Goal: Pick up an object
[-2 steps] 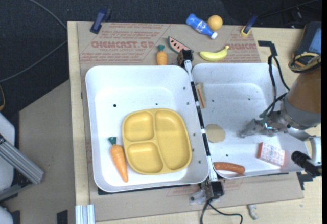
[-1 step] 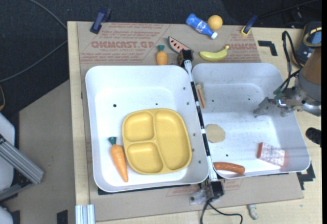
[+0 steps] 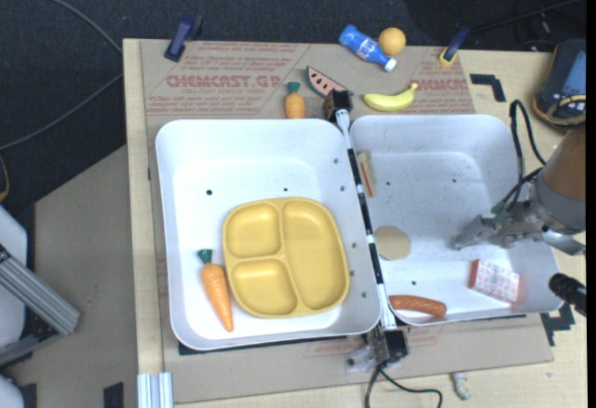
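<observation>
Hand (image 3: 468, 238) sits low in the right bin (image 3: 438, 131), near its right wall, fingers seemingly spread and nothing between them; the nearest pick is the red-and-white packet (image 3: 494, 278) just beside me toward the bin's front right corner, so I judge I should shift over it, come straight down and close across its short side, since it lies flat. Also here: tan disc (image 3: 392, 243) and sausage (image 3: 417, 306) by the divider and front wall; the left bin (image 3: 186, 164) holds a yellow tray (image 3: 284, 257) and carrot (image 3: 217, 294); banana (image 3: 389, 99) and bottle (image 3: 365, 47) rest along the bench's back edge.
</observation>
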You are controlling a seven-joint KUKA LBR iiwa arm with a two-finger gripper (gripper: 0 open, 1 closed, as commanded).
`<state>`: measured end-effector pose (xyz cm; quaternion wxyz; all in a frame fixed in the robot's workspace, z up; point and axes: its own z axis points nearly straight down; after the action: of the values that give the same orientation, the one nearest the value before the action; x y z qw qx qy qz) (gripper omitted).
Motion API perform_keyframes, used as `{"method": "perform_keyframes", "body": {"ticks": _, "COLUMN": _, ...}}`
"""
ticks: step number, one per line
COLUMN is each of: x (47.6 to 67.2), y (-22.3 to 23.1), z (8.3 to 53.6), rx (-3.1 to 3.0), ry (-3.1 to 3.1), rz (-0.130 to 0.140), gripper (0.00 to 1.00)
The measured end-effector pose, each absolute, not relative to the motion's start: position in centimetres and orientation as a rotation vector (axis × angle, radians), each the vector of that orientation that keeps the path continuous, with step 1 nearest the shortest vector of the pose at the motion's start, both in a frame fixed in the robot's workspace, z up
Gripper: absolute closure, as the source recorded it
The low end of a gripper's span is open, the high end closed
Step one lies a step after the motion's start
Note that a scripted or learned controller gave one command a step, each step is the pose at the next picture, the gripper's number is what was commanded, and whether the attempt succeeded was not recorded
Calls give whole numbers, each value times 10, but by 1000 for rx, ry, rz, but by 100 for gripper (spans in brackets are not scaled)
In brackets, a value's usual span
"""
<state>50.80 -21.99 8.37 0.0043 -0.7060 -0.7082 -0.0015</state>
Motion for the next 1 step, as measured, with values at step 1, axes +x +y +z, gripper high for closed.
{"method": "perform_keyframes", "body": {"ticks": 1, "x": 595, "y": -217, "z": 85, "rx": -2214, "ry": -2225, "rz": -9, "gripper": 0}}
